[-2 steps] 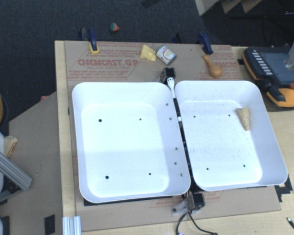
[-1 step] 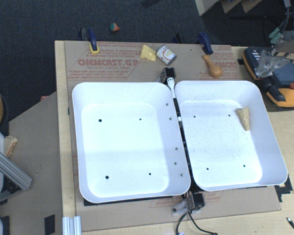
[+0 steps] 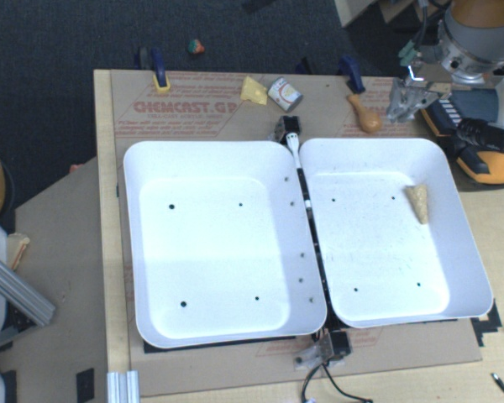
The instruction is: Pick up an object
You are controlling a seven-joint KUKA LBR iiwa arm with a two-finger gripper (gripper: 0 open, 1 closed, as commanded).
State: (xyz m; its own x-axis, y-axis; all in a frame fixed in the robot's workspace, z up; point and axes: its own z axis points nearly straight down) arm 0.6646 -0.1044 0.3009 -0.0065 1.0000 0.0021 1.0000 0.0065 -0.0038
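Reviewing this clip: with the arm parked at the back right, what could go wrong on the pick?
1. The gripper sits outside the bins, near the wooden piece on the board; a descent here might hit it instead.
2. The tan wedge lies close to the right bin wall, so the fingers could clip that wall or slip off.

Behind the white bins [image 3: 143,225] lie a yellow wedge [image 3: 254,91], a small box [image 3: 285,94] and a wooden spoon [image 3: 364,113].
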